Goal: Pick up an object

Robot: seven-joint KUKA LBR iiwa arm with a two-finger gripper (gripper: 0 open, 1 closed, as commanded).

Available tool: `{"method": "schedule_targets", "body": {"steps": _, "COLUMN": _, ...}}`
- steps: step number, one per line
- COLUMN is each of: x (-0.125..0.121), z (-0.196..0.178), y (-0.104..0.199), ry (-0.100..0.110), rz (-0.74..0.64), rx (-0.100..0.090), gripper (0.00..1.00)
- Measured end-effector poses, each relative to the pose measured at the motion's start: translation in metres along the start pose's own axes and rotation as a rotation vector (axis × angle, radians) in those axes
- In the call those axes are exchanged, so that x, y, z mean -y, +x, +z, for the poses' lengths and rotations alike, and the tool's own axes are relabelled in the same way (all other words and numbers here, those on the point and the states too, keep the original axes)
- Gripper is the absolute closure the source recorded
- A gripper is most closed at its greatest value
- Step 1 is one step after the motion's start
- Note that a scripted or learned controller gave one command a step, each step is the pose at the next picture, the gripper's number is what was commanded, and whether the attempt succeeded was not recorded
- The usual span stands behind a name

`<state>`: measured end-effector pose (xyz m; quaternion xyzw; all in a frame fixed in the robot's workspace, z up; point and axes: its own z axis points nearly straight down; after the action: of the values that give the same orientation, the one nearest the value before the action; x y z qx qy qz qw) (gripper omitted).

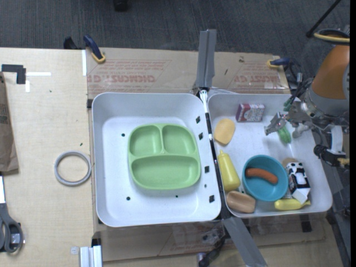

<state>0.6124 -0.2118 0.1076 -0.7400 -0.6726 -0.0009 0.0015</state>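
Observation:
My gripper (286, 128) hangs over the back right part of the right bin (261, 135), on the grey arm with the orange band. Its fingers (272, 128) stand apart, open. A small green object (285, 135) sits between them, narrower than the gap. I cannot tell whether either finger touches it. Also in this bin are a pink-and-white carton (250, 112), a tan round piece (225, 131), a yellow bottle (228, 169), a blue bowl (263, 178) holding a sausage (261, 174), a bread roll (241, 202), a banana (288, 204) and a black-and-white toy (298, 179).
The left bin (108, 149) holds a green divided plate (164, 156). A grey ring (73, 167) lies on the bench at the left, with scissors (11, 233) near the bottom left corner. Blue clamps (94, 48) grip the cardboard behind the bins.

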Motion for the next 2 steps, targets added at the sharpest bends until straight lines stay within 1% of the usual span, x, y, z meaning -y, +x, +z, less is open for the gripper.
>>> {"method": "schedule_targets", "body": {"steps": 1, "x": -0.0179, "z": 0.0153, "y": 0.0034, "ry": -0.001, "rz": -0.043, "rx": -0.003, "gripper": 0.0}}
{"method": "schedule_targets", "body": {"steps": 2, "x": -0.0183, "z": 0.0053, "y": 0.0018, "ry": -0.003, "rz": -0.043, "rx": 0.002, "gripper": 1.0}}
